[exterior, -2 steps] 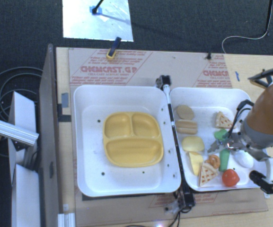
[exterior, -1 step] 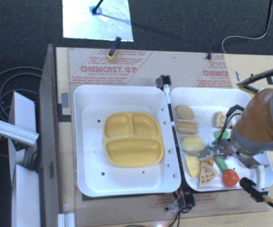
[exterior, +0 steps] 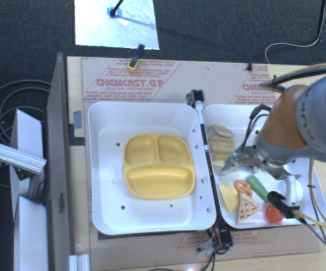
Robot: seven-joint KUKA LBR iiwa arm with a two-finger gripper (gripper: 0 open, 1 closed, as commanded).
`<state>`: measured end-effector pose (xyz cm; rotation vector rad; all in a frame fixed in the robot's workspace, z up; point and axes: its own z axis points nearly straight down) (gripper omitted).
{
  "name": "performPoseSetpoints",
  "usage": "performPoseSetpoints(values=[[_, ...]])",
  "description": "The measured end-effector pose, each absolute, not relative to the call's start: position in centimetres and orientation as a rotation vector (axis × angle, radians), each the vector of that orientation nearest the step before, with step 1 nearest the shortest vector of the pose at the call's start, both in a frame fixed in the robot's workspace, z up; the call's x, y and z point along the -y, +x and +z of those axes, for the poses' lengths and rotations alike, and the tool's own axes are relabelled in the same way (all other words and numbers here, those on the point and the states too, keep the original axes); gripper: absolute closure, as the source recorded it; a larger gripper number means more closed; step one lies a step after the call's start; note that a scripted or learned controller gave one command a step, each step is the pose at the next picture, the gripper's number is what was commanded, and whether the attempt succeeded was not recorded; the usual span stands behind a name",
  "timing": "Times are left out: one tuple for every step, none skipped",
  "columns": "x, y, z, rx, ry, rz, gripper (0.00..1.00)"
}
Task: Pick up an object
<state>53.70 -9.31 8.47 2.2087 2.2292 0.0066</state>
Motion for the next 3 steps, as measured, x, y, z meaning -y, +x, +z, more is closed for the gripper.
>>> performPoseSetpoints(values=[[9.9, 48.5, 8.4, -2.221, 2.224, 0.0, 0.0], [10.1, 48.7, 8.4, -2.223, 2.219, 0.003, 0.0], [10.1, 48.9, 9.6, -2.223, 2.217, 0.008, 1.0]])
